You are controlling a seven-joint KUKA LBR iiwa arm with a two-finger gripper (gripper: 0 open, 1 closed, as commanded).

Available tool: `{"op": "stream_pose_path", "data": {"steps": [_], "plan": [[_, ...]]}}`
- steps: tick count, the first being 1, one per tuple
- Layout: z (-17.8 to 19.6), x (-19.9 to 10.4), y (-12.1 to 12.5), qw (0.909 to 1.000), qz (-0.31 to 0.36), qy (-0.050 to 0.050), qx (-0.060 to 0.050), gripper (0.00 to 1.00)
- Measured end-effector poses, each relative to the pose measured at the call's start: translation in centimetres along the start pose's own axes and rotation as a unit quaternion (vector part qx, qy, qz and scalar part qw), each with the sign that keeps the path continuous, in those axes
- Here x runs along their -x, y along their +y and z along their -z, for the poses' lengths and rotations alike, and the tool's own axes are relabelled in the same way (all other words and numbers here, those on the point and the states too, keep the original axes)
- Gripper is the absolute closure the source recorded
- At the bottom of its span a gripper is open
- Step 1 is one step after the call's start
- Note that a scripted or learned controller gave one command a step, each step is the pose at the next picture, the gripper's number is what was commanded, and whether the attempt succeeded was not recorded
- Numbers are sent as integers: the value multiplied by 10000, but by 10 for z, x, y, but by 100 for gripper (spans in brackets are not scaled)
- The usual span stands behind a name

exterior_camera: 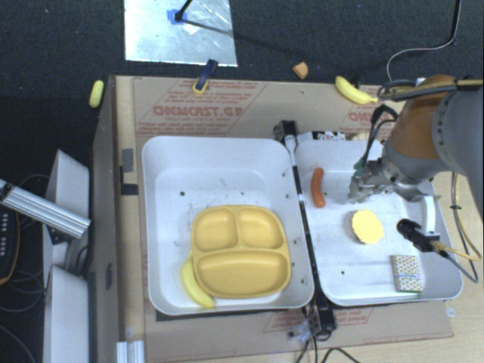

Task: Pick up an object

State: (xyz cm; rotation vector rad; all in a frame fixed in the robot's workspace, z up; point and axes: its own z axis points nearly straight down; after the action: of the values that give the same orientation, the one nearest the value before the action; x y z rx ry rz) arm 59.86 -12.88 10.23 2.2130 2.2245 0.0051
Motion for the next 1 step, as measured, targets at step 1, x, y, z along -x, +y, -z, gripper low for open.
{"op": "stream_pose_path", "data": {"steps": [1], "plan": [[0,0,0,10000,0,0,-1,0]]}}
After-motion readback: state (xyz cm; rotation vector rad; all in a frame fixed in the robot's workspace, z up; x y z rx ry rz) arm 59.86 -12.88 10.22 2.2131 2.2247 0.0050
